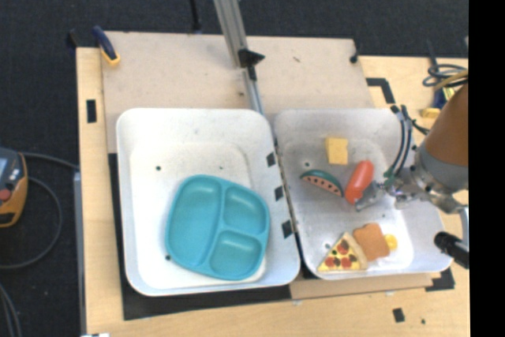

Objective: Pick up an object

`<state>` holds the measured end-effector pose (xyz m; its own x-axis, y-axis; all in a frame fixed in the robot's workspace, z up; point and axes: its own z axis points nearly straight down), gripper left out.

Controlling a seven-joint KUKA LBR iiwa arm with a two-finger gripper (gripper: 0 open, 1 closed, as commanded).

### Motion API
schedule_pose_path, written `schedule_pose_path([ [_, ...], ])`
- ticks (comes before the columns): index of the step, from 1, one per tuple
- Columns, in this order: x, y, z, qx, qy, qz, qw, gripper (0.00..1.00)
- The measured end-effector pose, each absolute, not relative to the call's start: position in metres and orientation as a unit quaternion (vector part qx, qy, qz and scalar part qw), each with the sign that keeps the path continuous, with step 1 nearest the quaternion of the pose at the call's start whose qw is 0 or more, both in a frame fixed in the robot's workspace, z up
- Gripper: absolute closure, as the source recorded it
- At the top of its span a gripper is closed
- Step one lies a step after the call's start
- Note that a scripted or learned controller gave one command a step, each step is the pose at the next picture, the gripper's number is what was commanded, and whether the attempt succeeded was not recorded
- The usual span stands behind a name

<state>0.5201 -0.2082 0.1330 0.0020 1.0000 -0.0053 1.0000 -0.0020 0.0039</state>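
In the right bin (pixel 316 130) lie a yellow cube (pixel 337 151), a watermelon slice (pixel 322 182), a red-orange sausage-shaped toy (pixel 359 178), a pizza slice (pixel 342 255) and a tan bread piece (pixel 372 241). My gripper (pixel 369 199) reaches in from the right and sits low in the bin, just below and right of the red-orange toy's lower end. It is close to or touching the toy. I do not see any object lifted off the bin floor.
The left bin (pixel 158 138) holds a blue divided plate (pixel 218 226). A metal rail (pixel 229 12) slants up from between the bins. The arm's wrist (pixel 446 146) with its cables hangs over the right bin's right edge.
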Motion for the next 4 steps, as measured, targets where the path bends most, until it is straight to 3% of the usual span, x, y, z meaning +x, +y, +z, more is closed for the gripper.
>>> schedule_pose_path([
  [1, 0.521, -0.210, 0.101, 0.708, 0.707, 0.0001, 0.001, 0.00],
  [2, 0.523, -0.210, 0.114, 0.708, 0.706, 0.0023, 0.003, 1.00],
  [4, 0.518, -0.217, 0.225, 0.706, 0.708, 0.0013, 0.004, 1.00],
])
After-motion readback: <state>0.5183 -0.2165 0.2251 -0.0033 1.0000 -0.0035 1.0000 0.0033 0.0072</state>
